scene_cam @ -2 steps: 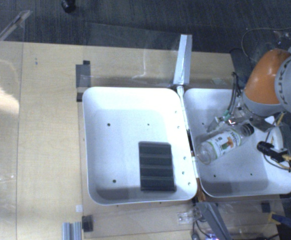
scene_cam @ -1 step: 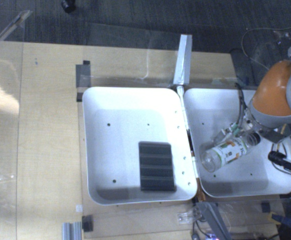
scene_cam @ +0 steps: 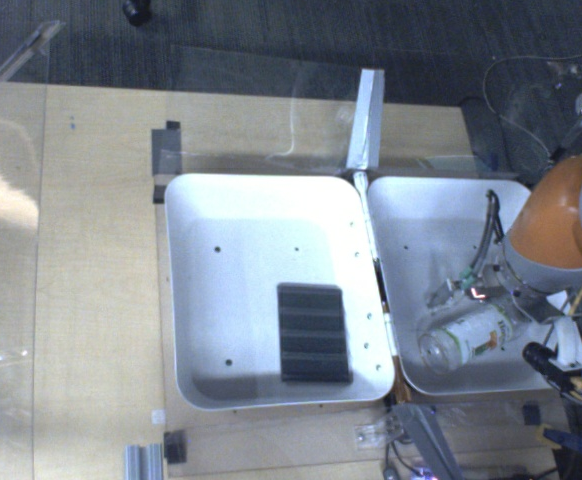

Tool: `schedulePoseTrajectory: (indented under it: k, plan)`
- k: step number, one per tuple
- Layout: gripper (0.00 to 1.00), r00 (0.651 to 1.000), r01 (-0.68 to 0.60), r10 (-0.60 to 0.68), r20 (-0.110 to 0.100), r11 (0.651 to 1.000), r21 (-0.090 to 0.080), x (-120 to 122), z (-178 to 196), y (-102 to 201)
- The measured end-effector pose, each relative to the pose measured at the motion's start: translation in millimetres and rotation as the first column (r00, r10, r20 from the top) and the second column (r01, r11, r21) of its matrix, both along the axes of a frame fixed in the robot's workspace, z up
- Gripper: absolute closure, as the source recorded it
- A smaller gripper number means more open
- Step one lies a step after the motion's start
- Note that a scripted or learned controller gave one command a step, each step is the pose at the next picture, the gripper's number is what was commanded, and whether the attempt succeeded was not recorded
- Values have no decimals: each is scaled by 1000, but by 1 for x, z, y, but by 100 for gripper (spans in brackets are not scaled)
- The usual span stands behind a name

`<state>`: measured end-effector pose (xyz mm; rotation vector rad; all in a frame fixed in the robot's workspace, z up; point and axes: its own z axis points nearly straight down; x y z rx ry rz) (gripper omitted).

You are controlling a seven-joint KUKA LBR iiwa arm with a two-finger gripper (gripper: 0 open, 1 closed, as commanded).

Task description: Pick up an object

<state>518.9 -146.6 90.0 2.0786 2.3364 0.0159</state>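
Two white bins side by side on wooden bench. Near edge: black ribbed block [scene_cam: 314, 333] lies flat in left bin [scene_cam: 201, 268]. Clear plastic bottle [scene_cam: 466, 336] lies on side in right bin [scene_cam: 421, 228], cap end toward front-left corner. Gripper [scene_cam: 474, 290] hangs low just behind bottle, seemingly lined up for grab; whether closed on anything, cannot tell. Orange-banded arm [scene_cam: 561, 228] reaches in from right. Beyond: pale bench top [scene_cam: 81, 268], dark carpet [scene_cam: 271, 8].
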Motion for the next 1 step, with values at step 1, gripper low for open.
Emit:
schedulePoseTrajectory:
  k: [1]
  plan:
    - [0, 1000, 21, -21, -5, 1000, 1, 76, -1, 7]
